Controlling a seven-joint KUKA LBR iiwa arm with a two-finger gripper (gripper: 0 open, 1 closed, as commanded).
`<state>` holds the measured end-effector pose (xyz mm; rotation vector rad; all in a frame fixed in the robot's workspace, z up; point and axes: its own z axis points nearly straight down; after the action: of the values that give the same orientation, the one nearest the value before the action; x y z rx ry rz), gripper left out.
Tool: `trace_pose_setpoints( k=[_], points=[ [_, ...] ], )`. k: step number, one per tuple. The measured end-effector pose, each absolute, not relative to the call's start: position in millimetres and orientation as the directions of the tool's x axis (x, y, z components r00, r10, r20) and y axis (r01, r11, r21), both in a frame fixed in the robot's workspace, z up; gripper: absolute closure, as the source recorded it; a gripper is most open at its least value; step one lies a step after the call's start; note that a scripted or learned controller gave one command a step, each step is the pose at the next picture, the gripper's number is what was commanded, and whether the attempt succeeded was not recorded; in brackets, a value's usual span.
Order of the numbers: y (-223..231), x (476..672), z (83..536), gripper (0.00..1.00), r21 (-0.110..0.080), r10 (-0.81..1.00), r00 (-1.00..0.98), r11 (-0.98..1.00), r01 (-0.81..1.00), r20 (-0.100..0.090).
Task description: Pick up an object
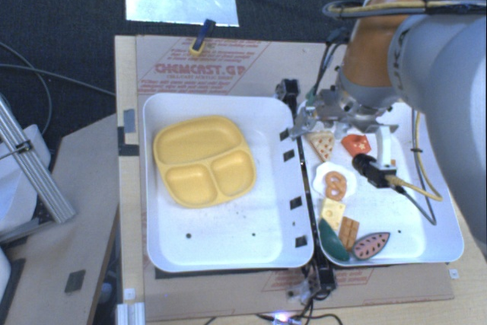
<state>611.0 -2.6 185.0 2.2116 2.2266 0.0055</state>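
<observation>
My gripper (pixel 318 122) hangs over the far left part of the right bin (pixel 437 236), just above a pizza slice (pixel 322 146). A red piece (pixel 355 144) lies to the right of the slice. Nearer the front are a pretzel (pixel 334 183) on a white fried egg (pixel 327 170), a yellow cheese wedge (pixel 332 210), a brown cracker (pixel 349 231), a green piece (pixel 332 245) and a watermelon slice (pixel 370 245). The arm's wrist hides the far part of this bin.
The left bin (pixel 228 240) holds a yellow divided plate (pixel 204 160). The divider between the two bins (pixel 303 186) runs just left of the food pieces. A cardboard sheet (pixel 205 68) lies behind the bins.
</observation>
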Motion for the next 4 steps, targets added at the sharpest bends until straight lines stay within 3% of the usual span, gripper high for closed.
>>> trace_pose_setpoints(
  k=[1,2,3,4],
  points=[
    [7,667.5,256,0.00,0.013,1.000,-0.007,0.007,1.000,0.000],
    [-22,667.9,181,0.00,-0.003,1.000,0.001,-0.001,1.000,-0.001],
    [-88,665.8,78,0.00,-0.006,1.000,0.005,-0.005,1.000,-0.002],
    [-16,668.3,131,0.00,0.003,1.000,-0.003,0.003,1.000,0.007]
  ],
)
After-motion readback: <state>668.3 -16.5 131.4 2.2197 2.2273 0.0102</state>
